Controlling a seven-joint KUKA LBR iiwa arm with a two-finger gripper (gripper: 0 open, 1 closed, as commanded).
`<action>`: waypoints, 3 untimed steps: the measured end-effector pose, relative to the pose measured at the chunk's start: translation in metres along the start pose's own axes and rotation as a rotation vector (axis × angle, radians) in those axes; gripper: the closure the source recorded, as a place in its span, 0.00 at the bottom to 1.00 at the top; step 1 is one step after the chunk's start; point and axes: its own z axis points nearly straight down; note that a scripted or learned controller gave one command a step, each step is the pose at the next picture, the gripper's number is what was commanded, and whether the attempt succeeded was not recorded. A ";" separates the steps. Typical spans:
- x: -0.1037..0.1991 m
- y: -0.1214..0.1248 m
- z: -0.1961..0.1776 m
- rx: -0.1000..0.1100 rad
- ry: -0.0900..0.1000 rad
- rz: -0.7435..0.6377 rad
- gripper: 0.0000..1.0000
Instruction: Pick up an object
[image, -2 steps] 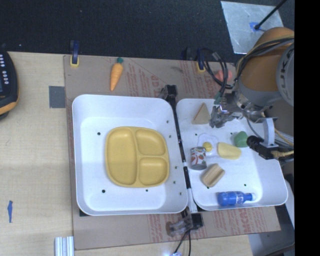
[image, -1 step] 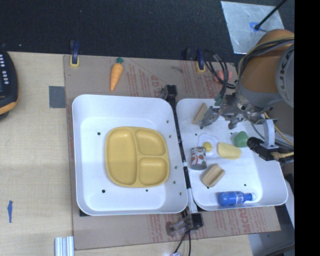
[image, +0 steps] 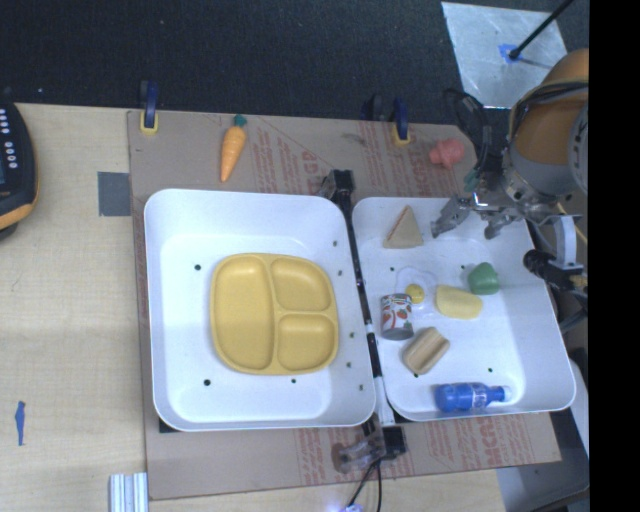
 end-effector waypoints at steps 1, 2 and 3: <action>0.079 -0.054 0.059 0.012 0.007 -0.009 0.00; 0.068 0.000 0.055 -0.002 0.003 -0.006 0.00; -0.025 -0.002 0.056 0.001 0.002 0.000 0.00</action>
